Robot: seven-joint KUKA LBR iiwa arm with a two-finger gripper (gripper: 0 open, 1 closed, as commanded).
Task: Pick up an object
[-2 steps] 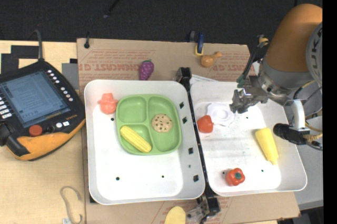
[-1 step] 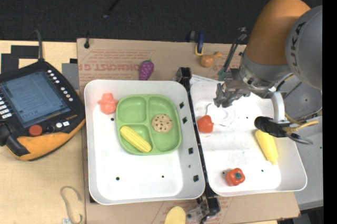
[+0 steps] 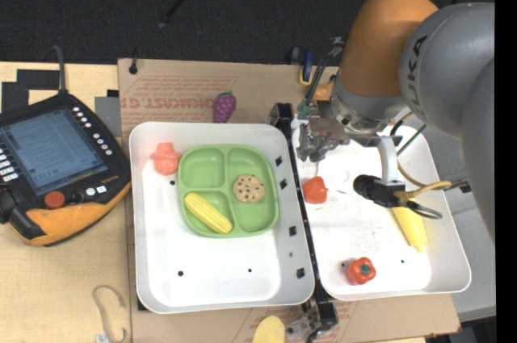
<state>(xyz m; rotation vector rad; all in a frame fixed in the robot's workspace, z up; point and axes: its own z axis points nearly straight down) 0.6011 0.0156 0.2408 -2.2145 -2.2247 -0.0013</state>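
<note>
L bin (image 3: 153,269): plate (image 3: 194,169) w/ corn (image 3: 208,213), cookie (image 3: 248,188) | R bin (image 3: 440,273): tomato (image 3: 314,190) left, banana (image 3: 410,226) right

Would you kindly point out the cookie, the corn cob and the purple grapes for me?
cookie (image 3: 248,188), camera view, centre of its top face.
corn cob (image 3: 208,213), camera view, middle of its length.
purple grapes (image 3: 224,106), camera view, middle of the bunch.

Two white bins (image 3: 161,285), one green plate (image 3: 190,168), one cookie (image 3: 248,188), one corn cob (image 3: 208,213), two bananas (image 3: 410,227)
</note>
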